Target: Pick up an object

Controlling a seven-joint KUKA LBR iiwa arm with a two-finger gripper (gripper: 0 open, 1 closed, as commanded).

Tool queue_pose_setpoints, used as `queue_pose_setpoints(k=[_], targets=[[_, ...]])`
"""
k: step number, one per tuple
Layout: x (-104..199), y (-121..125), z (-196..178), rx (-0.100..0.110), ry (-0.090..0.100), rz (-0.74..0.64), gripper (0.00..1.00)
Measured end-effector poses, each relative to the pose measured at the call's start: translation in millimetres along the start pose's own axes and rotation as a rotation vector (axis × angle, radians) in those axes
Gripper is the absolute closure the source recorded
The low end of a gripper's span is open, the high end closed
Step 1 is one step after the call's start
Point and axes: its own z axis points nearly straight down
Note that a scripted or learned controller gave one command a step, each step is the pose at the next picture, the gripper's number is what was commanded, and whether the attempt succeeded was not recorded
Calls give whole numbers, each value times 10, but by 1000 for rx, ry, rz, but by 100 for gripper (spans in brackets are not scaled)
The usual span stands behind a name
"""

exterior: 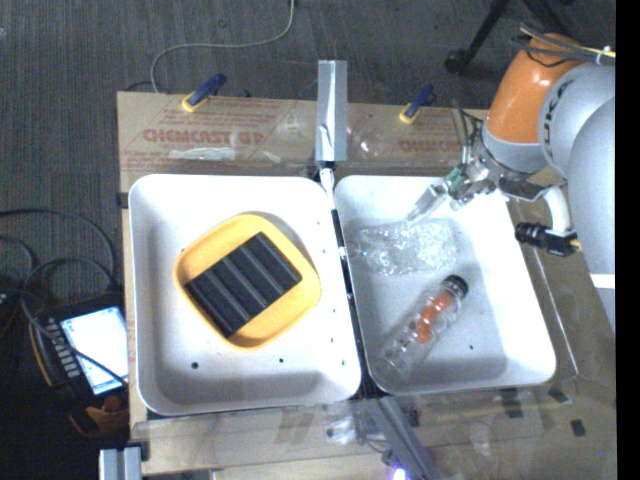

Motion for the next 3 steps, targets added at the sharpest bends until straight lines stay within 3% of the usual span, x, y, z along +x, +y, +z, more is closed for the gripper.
queue_pose_setpoints(k=[1,2,3], targets=[[-41,-753,264,2,1,-119,0],[336,-1001,345,-13,-10,-198,0],[340,-966,222,-22,-10,-197,100]])
